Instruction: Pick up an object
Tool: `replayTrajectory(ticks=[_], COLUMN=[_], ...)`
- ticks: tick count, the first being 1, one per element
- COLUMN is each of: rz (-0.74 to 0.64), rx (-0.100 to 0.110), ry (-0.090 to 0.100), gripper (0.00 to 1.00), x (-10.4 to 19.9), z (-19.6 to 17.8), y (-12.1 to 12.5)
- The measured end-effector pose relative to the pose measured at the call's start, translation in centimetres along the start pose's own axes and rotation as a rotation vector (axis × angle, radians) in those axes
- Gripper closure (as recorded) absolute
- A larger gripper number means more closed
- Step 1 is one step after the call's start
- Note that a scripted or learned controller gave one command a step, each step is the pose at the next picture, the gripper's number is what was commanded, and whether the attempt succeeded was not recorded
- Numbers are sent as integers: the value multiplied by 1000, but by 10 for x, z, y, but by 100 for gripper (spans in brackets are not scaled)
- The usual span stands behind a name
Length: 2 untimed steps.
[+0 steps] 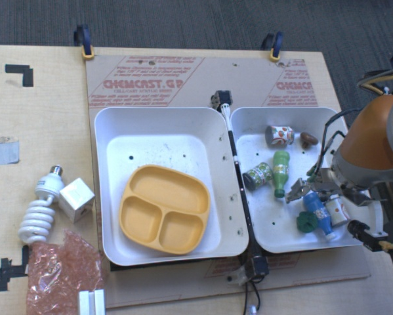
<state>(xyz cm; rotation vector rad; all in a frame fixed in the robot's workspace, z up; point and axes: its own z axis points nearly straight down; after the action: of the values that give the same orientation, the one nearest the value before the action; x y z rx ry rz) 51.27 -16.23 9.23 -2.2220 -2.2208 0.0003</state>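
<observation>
My gripper hangs low over the right bin, in its right half, and stands open with nothing between its fingers. It is just right of an upright-lying green bottle and just above-left of a blue bottle. A dark green cap lies by the blue bottle's lower end, and a white and red item sits to its right, partly under the arm. A green-grey can lies left of the green bottle. A small red and white can and a brown lump sit near the far wall.
The left bin holds a yellow divided tray. Left of the bins on the bench lie a spiral light bulb, a white cube and a pink plastic bag. The arm's orange band covers the right bin's right edge.
</observation>
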Motion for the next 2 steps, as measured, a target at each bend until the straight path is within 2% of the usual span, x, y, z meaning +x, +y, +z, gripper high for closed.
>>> replayTrajectory(ticks=[1,2], rz=[2,1], rx=[-2,-2], ry=[-1,-1], gripper=[100,0], x=[0,-1], z=[-10,-10], y=[1,1])
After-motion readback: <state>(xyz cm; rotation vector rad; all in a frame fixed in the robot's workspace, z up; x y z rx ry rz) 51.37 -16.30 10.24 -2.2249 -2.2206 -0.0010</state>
